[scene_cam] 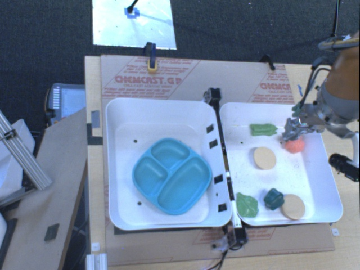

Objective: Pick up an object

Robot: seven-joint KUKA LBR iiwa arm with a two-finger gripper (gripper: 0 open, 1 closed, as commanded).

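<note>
Two white bins on table; my pincer [293,129] low in right bin [332,201], right above orange-pink lump [295,145], seemingly touching its upper edge. Cannot tell pincer state from this slant. Target I judge: that lump, near bin's far right side, just right of tan disc [264,158], below green piece [263,130]. To do well: centre over lump, descend straight, close only once lump sits between tips. Lump looks soft, may squash or slip. Blue divided plate [171,175] in left bin [121,151] irrelevant.
</note>
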